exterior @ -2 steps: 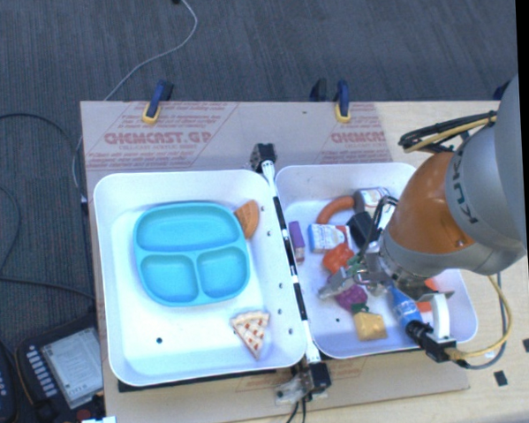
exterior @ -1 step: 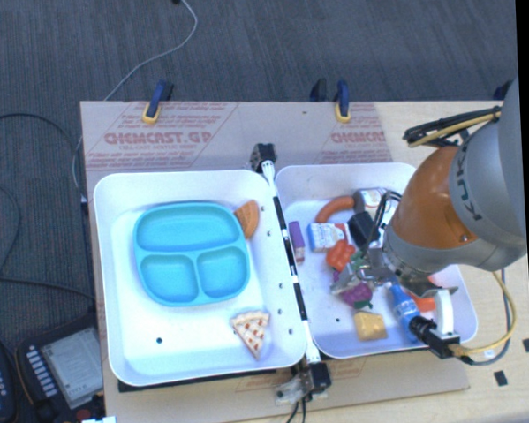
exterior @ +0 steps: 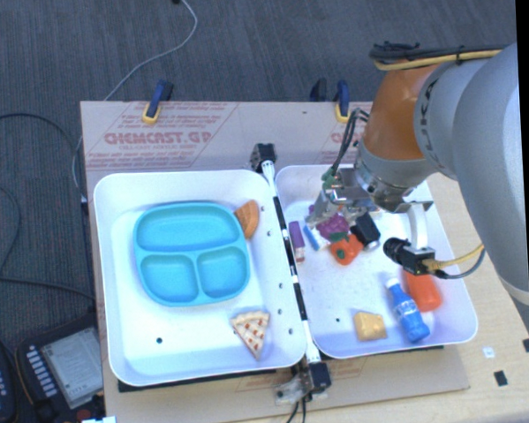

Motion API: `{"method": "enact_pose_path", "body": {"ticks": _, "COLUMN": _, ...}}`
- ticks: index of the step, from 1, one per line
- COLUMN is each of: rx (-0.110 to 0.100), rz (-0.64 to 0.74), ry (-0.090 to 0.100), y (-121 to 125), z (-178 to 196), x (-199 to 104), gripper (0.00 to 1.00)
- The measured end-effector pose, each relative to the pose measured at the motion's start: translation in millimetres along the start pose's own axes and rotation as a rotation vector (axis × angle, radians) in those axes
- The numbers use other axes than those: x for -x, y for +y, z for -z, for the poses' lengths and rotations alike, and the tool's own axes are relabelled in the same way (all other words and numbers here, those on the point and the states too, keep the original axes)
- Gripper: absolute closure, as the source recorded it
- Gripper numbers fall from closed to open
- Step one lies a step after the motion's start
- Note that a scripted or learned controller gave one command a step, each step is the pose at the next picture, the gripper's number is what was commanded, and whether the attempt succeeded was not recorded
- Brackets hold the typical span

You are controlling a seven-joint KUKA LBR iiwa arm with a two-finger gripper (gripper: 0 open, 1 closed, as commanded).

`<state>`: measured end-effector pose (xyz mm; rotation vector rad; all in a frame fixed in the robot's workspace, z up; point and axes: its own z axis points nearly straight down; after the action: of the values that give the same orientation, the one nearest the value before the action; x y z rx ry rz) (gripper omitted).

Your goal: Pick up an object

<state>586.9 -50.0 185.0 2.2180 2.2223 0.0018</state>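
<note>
From my remote station I saw the arm (exterior: 436,118) reaching in from the right, its orange band above the wrist, with the tool (exterior: 340,213) lowered into the upper left part of the right bin (exterior: 456,329). The tool sat right over a small cluster of items, and I could not tell whether it was open or closed, or whether it had anything in it.

Directly under the tool lay a purple object (exterior: 333,224), with an orange-red object (exterior: 342,251) just below it and a small black piece (exterior: 366,234) beside that. A small blue piece (exterior: 310,238) and a purple-and-white stick (exterior: 296,240) lay just left of the cluster, near the bin's left wall. Lower in the same bin I saw a blue bottle (exterior: 407,310) with a white cap, an orange object (exterior: 422,291) touching its right side, and a tan wedge (exterior: 369,325) near the bottom edge.

The left bin (exterior: 121,346) held a blue divided tray (exterior: 193,251), an orange piece (exterior: 248,219) just beside the tray's upper right corner, and a pizza slice toy (exterior: 252,330) near the lower right. Both bins rested on the worktop (exterior: 154,137).
</note>
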Motion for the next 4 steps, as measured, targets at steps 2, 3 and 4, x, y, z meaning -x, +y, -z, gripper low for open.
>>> {"method": "enact_pose_path", "body": {"ticks": 2, "rx": -0.003, "rz": 0.000, "ry": -0.002, "y": -43.3, "z": 30.3, "x": -69.8, "gripper": 1.00}}
{"method": "enact_pose_path", "body": {"ticks": 3, "rx": -0.004, "rz": 0.000, "ry": 0.000, "y": -103.0, "z": 47.4, "x": -127.8, "gripper": 1.00}}
{"method": "enact_pose_path", "body": {"ticks": 4, "rx": -0.004, "rz": 0.001, "ry": 0.000, "y": -102.4, "z": 57.0, "x": -127.7, "gripper": 1.00}}
